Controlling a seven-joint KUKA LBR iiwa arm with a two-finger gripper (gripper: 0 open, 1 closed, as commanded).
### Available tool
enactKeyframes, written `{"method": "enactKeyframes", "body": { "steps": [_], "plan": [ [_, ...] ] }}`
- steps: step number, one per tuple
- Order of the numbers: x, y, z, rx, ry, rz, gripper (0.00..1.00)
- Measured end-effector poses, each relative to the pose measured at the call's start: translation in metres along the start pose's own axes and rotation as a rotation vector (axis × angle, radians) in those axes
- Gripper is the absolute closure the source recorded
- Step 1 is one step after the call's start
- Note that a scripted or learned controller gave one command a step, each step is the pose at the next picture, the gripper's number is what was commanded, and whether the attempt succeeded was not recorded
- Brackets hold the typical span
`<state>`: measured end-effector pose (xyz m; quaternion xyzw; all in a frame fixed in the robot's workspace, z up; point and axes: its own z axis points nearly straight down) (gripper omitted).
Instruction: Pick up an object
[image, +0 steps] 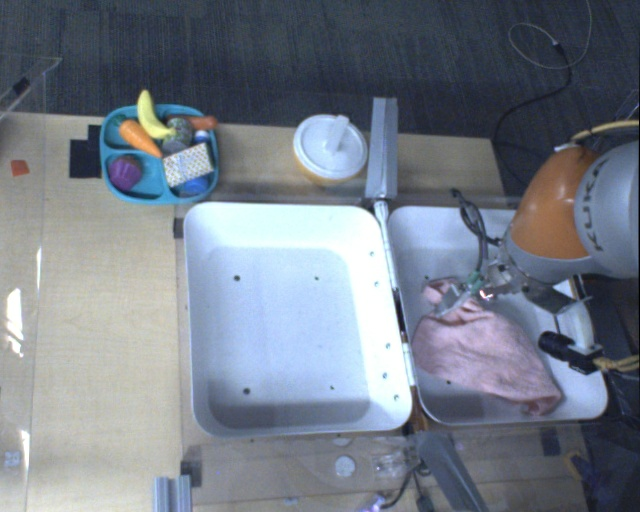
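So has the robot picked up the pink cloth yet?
Not yet. Done so far: the arm has reached into the right bin, with its gripper low at the top edge of the pink cloth. In hand: nothing I can confirm, since the cloth lies flat on the bin floor. Left to do: grab it and lift it up.

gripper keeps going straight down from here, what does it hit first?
Most likely the pink cloth in the right bin: the gripper sits over its upper edge. Depth is unclear, so it may already touch.
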<state>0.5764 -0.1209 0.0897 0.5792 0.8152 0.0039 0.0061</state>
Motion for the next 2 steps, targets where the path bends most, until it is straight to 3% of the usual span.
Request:
{"method": "enactKeyframes", "body": {
  "steps": [1, 2],
  "plan": [
    [-0.001, 0.004, -0.014, -0.011, -0.007, -0.003, 1.00],
    [0.028, 0.070, -0.096, 0.005, 0.000, 0.295, 1.00]
  ]
}}
